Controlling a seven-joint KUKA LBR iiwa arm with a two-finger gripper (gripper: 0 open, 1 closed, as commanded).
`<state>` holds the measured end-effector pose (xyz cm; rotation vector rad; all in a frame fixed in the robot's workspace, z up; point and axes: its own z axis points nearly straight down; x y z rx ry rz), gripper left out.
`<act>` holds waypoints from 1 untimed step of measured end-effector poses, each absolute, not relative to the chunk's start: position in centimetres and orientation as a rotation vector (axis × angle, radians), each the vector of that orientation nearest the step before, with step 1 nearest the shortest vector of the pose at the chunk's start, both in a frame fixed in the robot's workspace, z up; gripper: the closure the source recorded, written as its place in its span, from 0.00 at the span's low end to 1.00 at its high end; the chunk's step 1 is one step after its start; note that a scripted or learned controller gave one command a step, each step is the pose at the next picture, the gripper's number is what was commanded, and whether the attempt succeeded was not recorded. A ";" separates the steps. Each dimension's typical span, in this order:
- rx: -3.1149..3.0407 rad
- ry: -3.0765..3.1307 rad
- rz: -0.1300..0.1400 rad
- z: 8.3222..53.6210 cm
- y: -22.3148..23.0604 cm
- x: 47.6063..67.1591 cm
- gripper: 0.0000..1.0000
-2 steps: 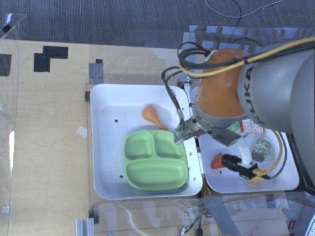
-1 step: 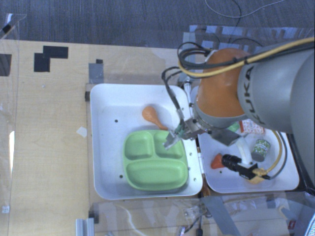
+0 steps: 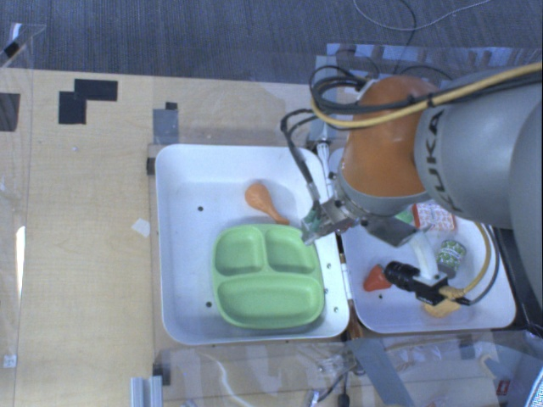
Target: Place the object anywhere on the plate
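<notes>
Gripper [image 3: 316,225] hovers at the plate's [image 3: 267,276] upper right corner; whether its jaws are released or clenched cannot be told. The object, an orange drumstick [image 3: 265,201], lies in the left bin [image 3: 182,227] just above the plate. A good grasp would pinch its narrow shaft, then lift clear of the plate's rim.

green plate [image 3: 268,278], orange object [image 3: 263,201] (beside), hand [image 3: 321,223]
</notes>
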<state>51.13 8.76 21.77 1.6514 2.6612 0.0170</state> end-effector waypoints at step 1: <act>1.162 2.915 0.004 18.5 6.2 49.7 1.00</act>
